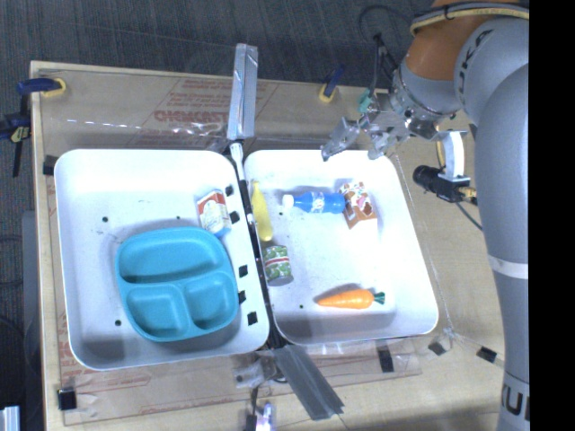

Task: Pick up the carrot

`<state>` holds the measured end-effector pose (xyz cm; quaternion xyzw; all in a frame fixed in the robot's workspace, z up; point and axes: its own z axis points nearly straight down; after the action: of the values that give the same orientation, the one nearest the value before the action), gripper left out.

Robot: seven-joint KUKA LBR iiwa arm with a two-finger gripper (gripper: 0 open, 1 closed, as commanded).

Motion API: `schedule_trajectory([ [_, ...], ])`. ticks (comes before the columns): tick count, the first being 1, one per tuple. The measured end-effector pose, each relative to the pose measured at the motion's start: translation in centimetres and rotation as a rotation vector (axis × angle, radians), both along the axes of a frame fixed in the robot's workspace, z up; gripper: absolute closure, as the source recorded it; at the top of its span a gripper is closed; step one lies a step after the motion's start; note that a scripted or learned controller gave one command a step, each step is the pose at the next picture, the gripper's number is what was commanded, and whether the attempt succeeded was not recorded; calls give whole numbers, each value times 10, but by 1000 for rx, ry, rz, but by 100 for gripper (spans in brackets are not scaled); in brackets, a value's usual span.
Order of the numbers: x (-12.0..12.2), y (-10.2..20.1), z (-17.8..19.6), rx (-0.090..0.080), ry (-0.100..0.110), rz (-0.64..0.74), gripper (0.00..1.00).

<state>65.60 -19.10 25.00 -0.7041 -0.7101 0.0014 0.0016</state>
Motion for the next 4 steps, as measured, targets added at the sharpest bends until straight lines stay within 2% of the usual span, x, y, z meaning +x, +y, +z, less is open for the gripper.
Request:
schedule_trajectory([
  [2, -144, -20, -14, 1, -2, 259, 0],
  [3, -179, -19, -76, 2, -2, 572, 0],
  [4, -179, -19, -159, 3, -3, 965, 0],
])
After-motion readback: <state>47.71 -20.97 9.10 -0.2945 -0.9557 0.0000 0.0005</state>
